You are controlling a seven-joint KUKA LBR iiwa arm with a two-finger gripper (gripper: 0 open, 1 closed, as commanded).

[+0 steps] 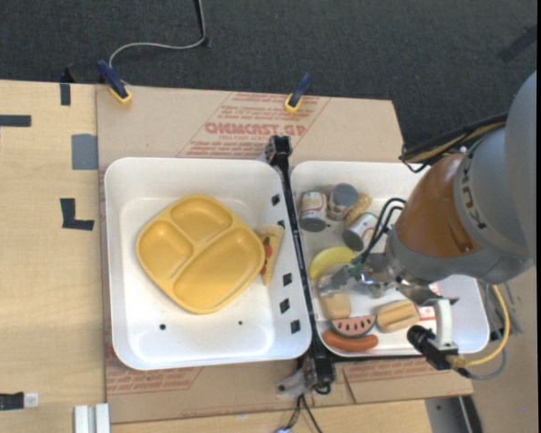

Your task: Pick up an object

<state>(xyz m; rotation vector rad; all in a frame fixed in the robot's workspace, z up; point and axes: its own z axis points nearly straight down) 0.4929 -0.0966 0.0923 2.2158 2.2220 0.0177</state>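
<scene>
The right bin (pixel 473 332) holds several toy foods and cans. A yellow banana (pixel 330 260) lies near its middle, and my gripper (pixel 343 279) is low over the bin right beside the banana's lower edge. The wrist and the orange band (pixel 433 215) cover the bin's right half. Below the gripper lie a tan bread piece (pixel 336 306), a watermelon slice (pixel 362 324), a hot dog (pixel 351 341) and a bread roll (pixel 397 315). Nothing is visibly lifted off the bin floor.
Three small cans (pixel 313 207) (pixel 343 197) (pixel 360 230) stand at the back of the right bin. The left bin (pixel 126 332) holds a yellow divided plate (pixel 200 253) and a small fries-like toy (pixel 270 244) against the divider (pixel 291 242). Two clamps (pixel 114 79) (pixel 298 95) hold the cardboard.
</scene>
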